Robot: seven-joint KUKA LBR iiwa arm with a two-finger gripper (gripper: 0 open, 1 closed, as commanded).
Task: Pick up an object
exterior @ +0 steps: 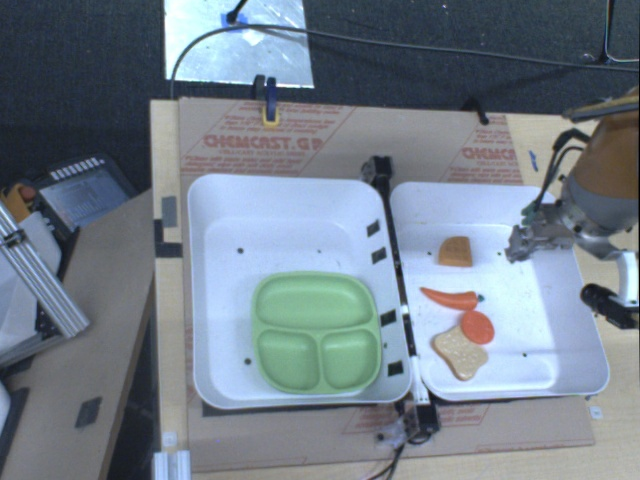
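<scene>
The brown cardboard-covered tabletop [330,128] is carrying two shallow white plastic bins. The left bin [290,208] is holding a pale green three-compartment plate [315,330]. The right bin [560,318] is holding a tan slice of toy bread [460,352], touching a round red-orange piece [478,327], a red-orange chili pepper [449,297] and a small brown block [455,252]. The hand [522,240] is hovering near the block; its grip cannot be told.
</scene>
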